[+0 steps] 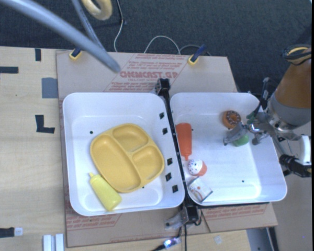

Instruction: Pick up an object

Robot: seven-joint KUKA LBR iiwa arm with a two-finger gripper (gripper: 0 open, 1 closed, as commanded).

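Plainly, red "CHEMCAST GP" lettering (148,72) on board; gripper (239,136) over green object (242,138), grip unclear.

Bright, even light; slight softness.

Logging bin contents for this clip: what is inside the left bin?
The left bin holds a yellow divided tray and a yellow squeeze bottle at the tray's lower left corner. Whatever lies under the tray is covered.
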